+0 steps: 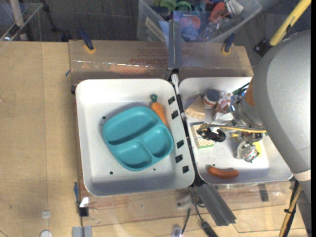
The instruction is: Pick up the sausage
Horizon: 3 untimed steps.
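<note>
How the jaws are standing cannot be told from this view — the gripper (245,143) is hanging low in the right bin (276,169), with shiny metal parts blurring into the clutter beneath it, and nothing can be seen clamped in it. The grey arm (289,102) is looming in from the right and covering much of that bin's far side. The sausage (222,171) is lying on the bin floor near the front edge, just beyond the central divider, apart from the gripper and with bare white floor around it. Behind it, a black-and-yellow item (212,132) is lying across a small patterned card (203,140), and a small jar (211,98) is standing among pale scraps near the back wall. In the left bin (94,177) a teal sectioned plate (137,138) is sitting at a slant, with a carrot (158,110) lying against its rim by the divider. A clear tub of toys (197,6) is standing behind both bins.
</note>
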{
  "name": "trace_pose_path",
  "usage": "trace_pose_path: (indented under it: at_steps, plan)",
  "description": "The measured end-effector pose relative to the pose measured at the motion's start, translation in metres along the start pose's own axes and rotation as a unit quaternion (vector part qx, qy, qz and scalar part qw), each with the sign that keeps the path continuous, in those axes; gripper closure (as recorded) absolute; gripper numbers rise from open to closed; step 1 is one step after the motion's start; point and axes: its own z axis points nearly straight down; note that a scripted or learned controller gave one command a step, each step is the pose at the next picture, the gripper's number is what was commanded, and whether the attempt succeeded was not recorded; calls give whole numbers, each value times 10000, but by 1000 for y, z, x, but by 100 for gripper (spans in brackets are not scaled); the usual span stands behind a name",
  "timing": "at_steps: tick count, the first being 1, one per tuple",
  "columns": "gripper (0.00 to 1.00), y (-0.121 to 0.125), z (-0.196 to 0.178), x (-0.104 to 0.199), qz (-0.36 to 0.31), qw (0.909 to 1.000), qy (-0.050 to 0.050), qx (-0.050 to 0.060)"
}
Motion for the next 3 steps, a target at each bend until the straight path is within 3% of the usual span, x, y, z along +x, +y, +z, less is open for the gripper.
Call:
trace_pose_path:
  at_steps: [1,2,3]
  plan:
    - [0,45,-48,-99,-402,9992,-18,22]
    - [0,-18,-5,-66,-4,10000,-24,31]
    - [100,-18,-14,-67,-21,10000,-47,40]
